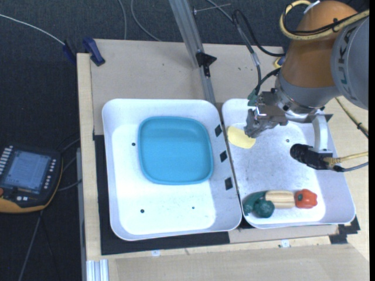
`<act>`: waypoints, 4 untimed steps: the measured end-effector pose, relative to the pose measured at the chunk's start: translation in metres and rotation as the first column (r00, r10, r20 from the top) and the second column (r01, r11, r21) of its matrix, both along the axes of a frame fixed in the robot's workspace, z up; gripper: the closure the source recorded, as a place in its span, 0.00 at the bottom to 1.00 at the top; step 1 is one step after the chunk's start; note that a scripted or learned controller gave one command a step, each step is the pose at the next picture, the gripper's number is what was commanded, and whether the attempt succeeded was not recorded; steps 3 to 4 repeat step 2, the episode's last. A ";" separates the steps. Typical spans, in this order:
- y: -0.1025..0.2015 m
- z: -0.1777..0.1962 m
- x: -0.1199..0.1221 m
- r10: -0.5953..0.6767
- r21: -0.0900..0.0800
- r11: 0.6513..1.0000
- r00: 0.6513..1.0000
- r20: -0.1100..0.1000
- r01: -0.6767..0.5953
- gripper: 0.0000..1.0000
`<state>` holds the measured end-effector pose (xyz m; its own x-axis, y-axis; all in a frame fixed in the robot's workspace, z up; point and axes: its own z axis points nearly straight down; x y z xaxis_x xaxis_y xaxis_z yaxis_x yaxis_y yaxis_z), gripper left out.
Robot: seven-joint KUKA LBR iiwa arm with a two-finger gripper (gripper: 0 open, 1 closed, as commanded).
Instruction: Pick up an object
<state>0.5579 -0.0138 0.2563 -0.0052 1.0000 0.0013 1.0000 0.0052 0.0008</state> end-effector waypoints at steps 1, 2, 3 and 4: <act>0.054 0.002 0.005 0.000 0.000 1.000 1.000 -0.001 0.000 1.00; 0.098 -0.010 0.018 -0.002 -0.001 1.000 1.000 -0.002 0.002 1.00; 0.098 -0.010 0.018 -0.002 -0.001 1.000 1.000 -0.002 0.002 1.00; 0.098 -0.010 0.018 -0.002 -0.001 1.000 1.000 -0.002 0.002 1.00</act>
